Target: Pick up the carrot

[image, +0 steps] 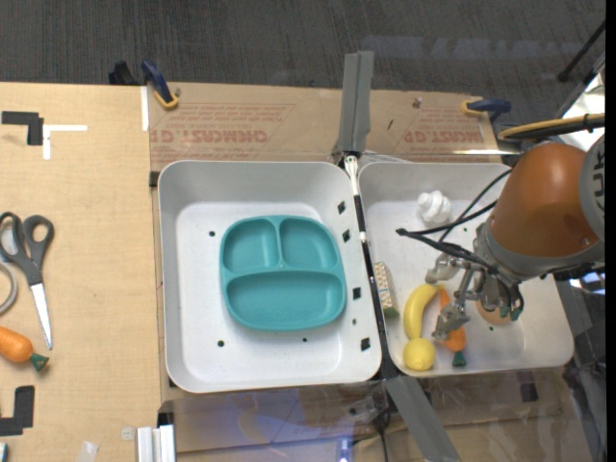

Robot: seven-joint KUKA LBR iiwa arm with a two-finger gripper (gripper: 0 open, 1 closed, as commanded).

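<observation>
Scissors [29, 263] with grey handles lie on the bench [87, 354] at the far left of the scene, and a second, loose carrot [16, 346] sits just nearer than them by the left edge. Moving right, the left bin [183, 354] holds a teal divided plate [283, 272] (three compartments, nothing in them) resting flat near its middle. A grey bar [354, 104] stands upright at the far end of the seam between the two bins. Along the left wall of the right bin [539, 349] lies a small corn cob [385, 287], and just right of it a banana [417, 308] curves toward the near side, with a lemon [419, 355] touching its near end. A crumpled white object [434, 205] sits farther back in that bin. The carrot [454, 335] lies beside the banana's right side, orange with a green tip pointing near. The gripper [450, 318] hangs directly over it, its fingers spread apart and straddling the carrot's upper part without closing on it. The arm [544, 210], with its orange band, reaches in from the right.
</observation>
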